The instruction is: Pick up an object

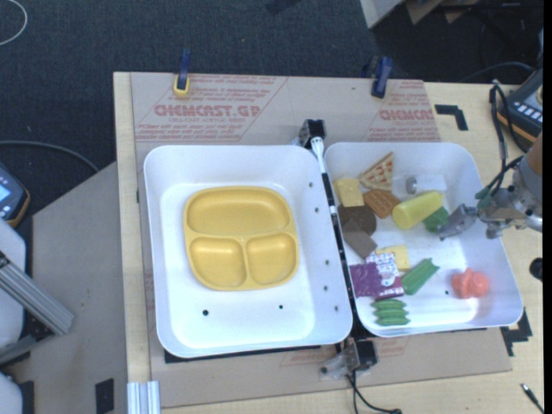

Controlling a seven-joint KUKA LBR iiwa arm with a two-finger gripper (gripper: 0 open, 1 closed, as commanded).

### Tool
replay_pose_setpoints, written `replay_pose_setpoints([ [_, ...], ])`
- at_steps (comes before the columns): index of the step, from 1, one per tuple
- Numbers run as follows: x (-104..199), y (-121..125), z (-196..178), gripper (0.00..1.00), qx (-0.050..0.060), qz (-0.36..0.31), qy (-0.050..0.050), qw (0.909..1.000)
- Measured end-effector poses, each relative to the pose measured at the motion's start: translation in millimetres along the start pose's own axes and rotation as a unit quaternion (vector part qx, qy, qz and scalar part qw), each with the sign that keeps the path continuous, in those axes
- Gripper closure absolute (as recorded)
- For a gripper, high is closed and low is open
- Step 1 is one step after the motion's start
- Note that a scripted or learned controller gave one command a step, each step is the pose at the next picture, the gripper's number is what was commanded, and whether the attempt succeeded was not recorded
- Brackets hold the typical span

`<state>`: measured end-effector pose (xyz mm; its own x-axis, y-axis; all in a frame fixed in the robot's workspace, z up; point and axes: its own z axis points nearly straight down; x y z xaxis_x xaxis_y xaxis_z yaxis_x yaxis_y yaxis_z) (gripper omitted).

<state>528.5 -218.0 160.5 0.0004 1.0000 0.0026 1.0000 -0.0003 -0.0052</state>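
Note:
The right white bin (483,171) holds several toy foods: a pizza slice (378,172), a yellow block (349,191), a brown cracker (380,203), a yellow cylinder (417,210) and a green piece (435,219) beside it. Nearer the front lie a purple packet (373,279), a green pepper (420,276), a green pea pod (390,310) and a red-orange fruit (470,283). My gripper (467,216) reaches in over the bin's right wall. It hangs low, just right of the green piece and the yellow cylinder. Nothing shows held in it.
The left white bin (164,231) carries a yellow divided plate (240,235). A black hinge strip (328,222) runs between the bins. Two brown pieces (358,231) and a small grey item (411,182) also lie in the right bin. Cables (504,110) hang at the far right.

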Motion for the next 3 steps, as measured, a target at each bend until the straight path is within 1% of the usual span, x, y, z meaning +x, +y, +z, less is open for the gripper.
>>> replay_pose_setpoints([
  [1, 3, -5, 61, 0.00, 0.000, 0.000, 0.000, 1.0000],
  [2, 5, -4, 77, 0.00, 0.000, -0.001, 0.001, 1.0000],
  [3, 4, -4, 65, 1.00, -0.002, 0.000, 0.000, 1.0000],
])
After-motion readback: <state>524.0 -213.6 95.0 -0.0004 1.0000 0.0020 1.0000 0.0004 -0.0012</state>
